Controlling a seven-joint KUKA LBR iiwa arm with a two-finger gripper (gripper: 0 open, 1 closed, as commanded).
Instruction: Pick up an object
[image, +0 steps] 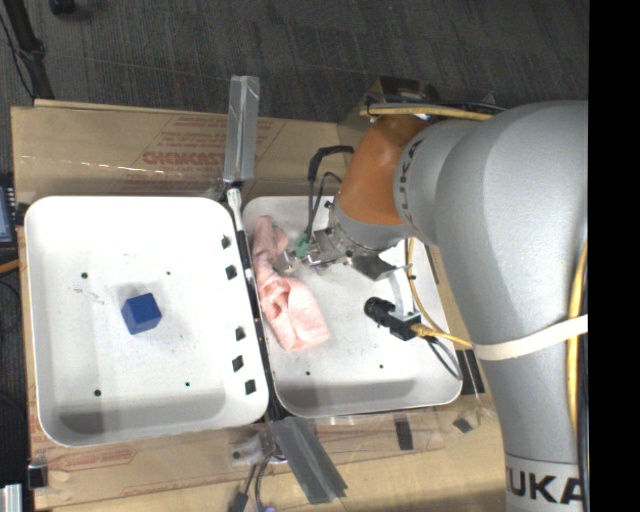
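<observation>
Camera view: pincer (296, 257) beside pink cloth (288, 300).

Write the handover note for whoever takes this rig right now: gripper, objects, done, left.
Gripper: low in the right bin, at the upper part of the pink cloth; finger state cannot be read from here.
Pink cloth: crumpled along the right bin's left wall, lying on the floor, not lifted.
Blue cube: alone in the left bin, untouched.
Done: arm is down at the cloth.
Left: secure a grasp and lift; nothing is picked up yet.
</observation>
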